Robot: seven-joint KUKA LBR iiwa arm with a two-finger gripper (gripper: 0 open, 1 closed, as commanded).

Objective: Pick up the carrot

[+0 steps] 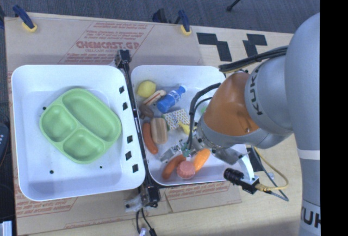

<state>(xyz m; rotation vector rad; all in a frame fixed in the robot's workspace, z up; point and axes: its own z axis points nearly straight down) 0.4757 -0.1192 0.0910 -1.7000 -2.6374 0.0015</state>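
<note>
Your carrot [201, 159] lies in the right bin [163, 73], near its front edge, tilted with its top end tucked just under the arm's [239, 112] orange wrist band. It sits touching a round pink piece [186, 170], and an orange-red sausage-shaped item [173, 166] lies just beyond that, so the pile is tight here. The pincer [187, 148] hangs low over this cluster, just up and left of the carrot, but the wrist hides it and you cannot tell whether it is spread or pressed together, nor whether anything is between the tips. To do this step well, I'd judge you should line the tips across the carrot's narrow width, not along its length, and aim for its middle, away from the pink piece. Come down straight so you don't nudge the neighbours; a sideways brush could roll the carrot against the bin's front wall. Close only when both tips flank it. The left bin's green divided plate [80, 124] plays no part here.
</note>
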